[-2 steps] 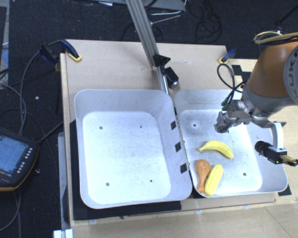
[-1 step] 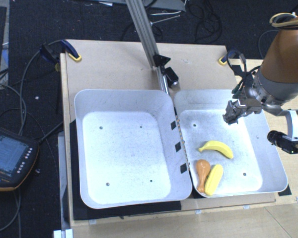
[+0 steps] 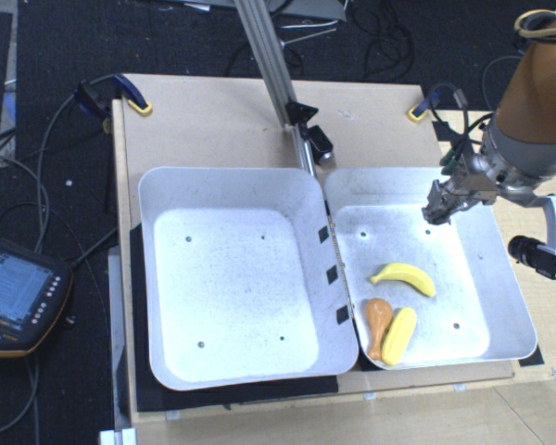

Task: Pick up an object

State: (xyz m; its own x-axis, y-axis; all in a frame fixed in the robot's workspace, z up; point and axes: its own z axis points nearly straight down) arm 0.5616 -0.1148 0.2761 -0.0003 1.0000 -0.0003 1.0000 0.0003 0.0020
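hand: hovering over the back of the right bin, honestly can't tell if it's released or clenched
banana: lying mid right bin, well apart from the hand
yellow piece: near the front rim, touching an orange drumstick-looking thing
left bin: just beside the right one
writing: nothing readable anywhere on the bench

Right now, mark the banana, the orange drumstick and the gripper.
banana [image 3: 403,278]: camera view, mid curve.
orange drumstick [image 3: 378,321]: camera view, thick upper end.
gripper [image 3: 437,213]: camera view, dark tip.
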